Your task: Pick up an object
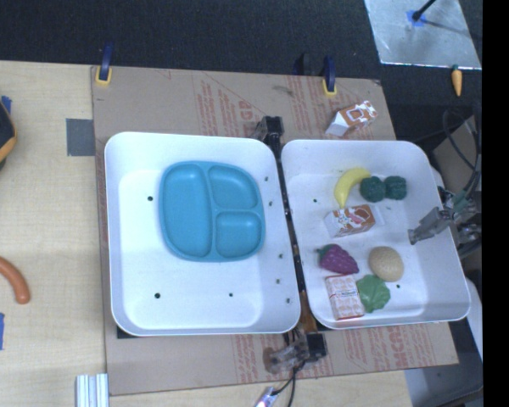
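Gripper [426,230] (at bin's right rim) hangs near the potato [387,264].

Two white bins [119,227], one blue tray [210,210], three cartons [351,220], one banana [349,183].

Evenly lit from above, moderately bright. Mild glare on the white bins [195,312]; soft, short shadows beneath their contents. Slightly soft focus overall, coarse resolution. Dark floor [195,15] at top underexposed.

the grey metal gripper [426,227] at the frame's right edge is mostly cut off; its fingers are too small to read.
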Available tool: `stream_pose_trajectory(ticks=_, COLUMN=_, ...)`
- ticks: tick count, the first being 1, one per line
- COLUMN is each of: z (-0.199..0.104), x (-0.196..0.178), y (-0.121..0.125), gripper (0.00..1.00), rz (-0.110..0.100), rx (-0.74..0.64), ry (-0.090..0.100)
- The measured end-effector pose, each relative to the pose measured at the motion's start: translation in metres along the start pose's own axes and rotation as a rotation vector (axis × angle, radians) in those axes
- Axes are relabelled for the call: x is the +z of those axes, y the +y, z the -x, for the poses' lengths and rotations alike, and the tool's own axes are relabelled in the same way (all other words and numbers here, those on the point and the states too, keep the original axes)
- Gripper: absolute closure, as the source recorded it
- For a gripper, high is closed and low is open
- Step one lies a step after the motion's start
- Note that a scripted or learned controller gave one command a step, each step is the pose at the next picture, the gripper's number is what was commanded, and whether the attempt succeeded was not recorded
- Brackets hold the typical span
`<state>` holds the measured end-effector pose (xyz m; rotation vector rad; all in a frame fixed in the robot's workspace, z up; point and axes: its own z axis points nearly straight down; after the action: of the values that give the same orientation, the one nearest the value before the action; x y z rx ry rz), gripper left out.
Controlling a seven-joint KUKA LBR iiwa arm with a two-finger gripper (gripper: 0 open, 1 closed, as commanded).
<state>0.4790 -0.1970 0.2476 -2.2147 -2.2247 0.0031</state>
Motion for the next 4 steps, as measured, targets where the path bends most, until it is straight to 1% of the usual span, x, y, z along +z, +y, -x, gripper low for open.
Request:
stream_pose_trajectory(ticks=1, z=0.015, x=0.066, y=0.103, gripper=0.0, rz=-0.002, rx=-0.001, ry=-0.001)
stream_pose_trajectory(ticks=2, z=0.007, x=0.151, y=0.166, gripper=0.0, rz=0.001, rx=-0.001, ry=-0.002)
stream_pose_trajectory(ticks=3, z=-0.051, x=0.155, y=0.178, gripper=0.0, rz=-0.002, rx=-0.003, ry=0.0)
stream_pose_trajectory(ticks=4, z=-0.087, x=0.155, y=0.178, gripper=0.0, rz=-0.002, rx=-0.003, ry=-0.001)
